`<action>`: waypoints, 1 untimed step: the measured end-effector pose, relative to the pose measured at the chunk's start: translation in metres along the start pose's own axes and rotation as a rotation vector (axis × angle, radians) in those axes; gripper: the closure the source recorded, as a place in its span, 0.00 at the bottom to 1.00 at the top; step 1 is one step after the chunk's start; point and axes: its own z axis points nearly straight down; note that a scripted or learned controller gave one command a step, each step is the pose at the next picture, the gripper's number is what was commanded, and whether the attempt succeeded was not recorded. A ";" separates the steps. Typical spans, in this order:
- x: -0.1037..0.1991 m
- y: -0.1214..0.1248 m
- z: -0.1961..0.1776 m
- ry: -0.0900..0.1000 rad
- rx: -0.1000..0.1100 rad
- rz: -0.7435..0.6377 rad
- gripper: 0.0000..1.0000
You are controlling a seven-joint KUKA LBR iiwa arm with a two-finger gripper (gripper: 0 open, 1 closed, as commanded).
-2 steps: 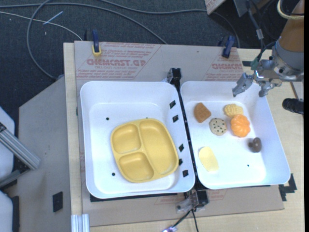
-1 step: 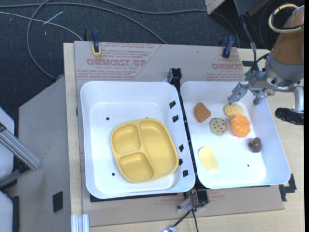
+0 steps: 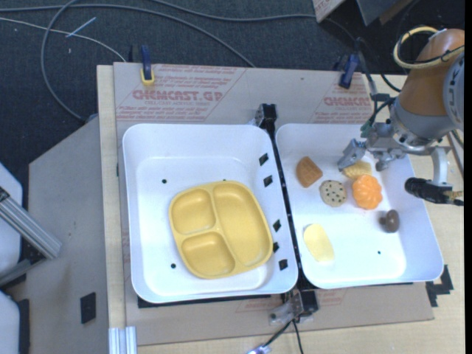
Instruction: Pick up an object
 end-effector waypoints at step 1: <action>0.000 0.002 -0.013 0.000 -0.005 -0.001 1.00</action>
